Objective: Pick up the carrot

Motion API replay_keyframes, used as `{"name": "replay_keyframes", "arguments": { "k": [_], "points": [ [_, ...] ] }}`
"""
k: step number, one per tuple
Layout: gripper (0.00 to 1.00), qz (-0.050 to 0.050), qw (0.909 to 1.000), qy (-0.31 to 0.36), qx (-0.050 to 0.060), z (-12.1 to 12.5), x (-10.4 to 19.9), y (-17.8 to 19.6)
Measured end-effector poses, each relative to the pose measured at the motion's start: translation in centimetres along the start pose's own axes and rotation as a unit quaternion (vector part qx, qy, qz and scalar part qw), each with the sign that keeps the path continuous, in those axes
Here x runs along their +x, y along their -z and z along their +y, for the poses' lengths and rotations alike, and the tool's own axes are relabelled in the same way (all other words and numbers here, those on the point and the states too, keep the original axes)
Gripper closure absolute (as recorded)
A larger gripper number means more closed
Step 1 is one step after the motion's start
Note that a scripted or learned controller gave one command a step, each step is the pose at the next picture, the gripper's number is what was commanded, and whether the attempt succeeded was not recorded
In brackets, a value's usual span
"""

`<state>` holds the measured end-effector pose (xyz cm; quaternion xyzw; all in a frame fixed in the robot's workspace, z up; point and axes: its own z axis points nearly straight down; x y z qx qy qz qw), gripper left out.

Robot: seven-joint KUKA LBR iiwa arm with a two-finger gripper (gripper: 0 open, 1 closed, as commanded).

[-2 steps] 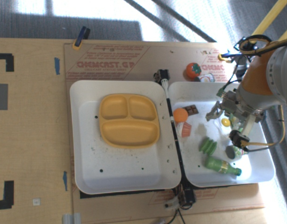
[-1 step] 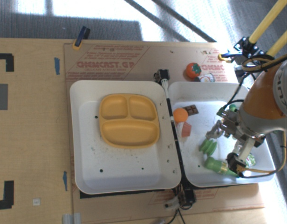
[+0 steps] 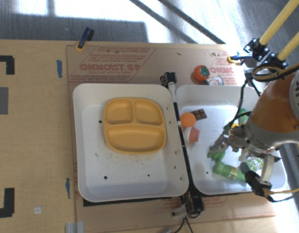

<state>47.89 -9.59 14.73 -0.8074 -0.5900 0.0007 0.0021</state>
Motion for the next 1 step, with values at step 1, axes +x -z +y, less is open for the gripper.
{"name": "replay_keyframes", "arguments": {
  "k": [1],
  "points": [
    [0.00, -0.001, 0.9973, 0.073, -0.002, 0.07, 0.02, 0.73]
  ]
}}
